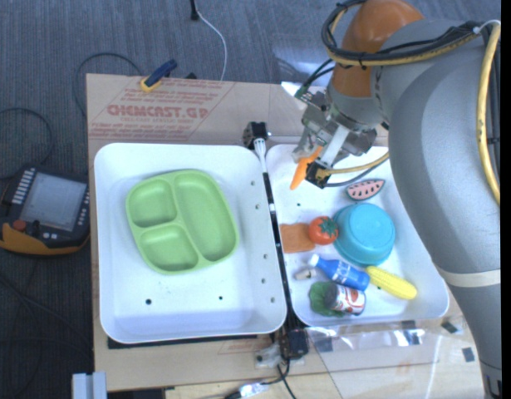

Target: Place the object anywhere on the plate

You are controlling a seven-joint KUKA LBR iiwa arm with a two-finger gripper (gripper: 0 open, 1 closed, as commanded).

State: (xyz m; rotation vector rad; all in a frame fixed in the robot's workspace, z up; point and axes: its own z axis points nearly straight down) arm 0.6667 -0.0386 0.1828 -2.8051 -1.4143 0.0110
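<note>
Toy carrot (pixel 298 174) sits at the upper-left corner of the right bin (pixel 415 258), touching the gripper (pixel 320 155) on its lower-left side. Its long axis slants, tip down-left. We cannot tell whether the gripper is clamped on it or merely against it.

The green divided plate (pixel 201 214) lies leftward in the left bin (pixel 114 306), nothing on it.

Right bin also holds a blue bowl (pixel 365 231), tomato (pixel 323 229), watermelon slice (pixel 365 189) and blue bottle (pixel 338 271).

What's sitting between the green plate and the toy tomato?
In the camera view, between the green plate and the tomato run the two bins' adjoining rims, then a flat orange piece lying right beside the tomato.
</note>
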